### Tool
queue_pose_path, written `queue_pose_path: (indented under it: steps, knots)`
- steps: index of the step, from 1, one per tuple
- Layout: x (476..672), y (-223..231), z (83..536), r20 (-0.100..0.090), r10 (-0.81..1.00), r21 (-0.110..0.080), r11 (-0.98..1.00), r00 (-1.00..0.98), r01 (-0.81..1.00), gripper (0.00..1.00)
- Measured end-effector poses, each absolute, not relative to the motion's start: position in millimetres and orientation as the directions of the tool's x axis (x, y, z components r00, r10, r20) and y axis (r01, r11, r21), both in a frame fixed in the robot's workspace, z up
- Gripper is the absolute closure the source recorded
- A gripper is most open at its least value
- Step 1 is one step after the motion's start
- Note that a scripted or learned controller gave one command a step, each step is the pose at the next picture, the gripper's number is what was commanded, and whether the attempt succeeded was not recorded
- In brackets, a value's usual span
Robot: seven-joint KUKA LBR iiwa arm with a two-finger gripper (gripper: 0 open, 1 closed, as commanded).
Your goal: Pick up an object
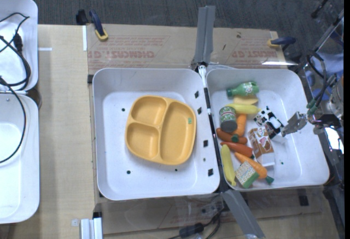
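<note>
1. The grey two-finger gripper (293,124) is hovering low in the right shallow white bin (306,172), beside a black-and-white cow toy (268,119).
2. Its jaws are standing slightly parted, gripping nothing.
3. A yellow divided plastic plate (162,129) is lying in the left white bin (109,178).

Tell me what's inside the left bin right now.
The left bin holds one yellow divided plate with three compartments, all bare. Small dark marks dot the bin's floor around it. Whatever lies under the plate is covered.
</note>
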State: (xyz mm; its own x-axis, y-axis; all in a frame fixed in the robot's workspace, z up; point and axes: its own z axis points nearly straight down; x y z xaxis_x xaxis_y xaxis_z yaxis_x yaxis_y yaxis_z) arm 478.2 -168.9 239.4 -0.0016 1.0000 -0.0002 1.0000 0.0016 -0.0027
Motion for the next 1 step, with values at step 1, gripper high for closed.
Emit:
queue_pose_path:
  steps: [1]
  knots:
    - [509.8, -210.9, 281.5, -0.001, 0.917, 0.000, 0.399, -0.399, 0.917, 0.00]
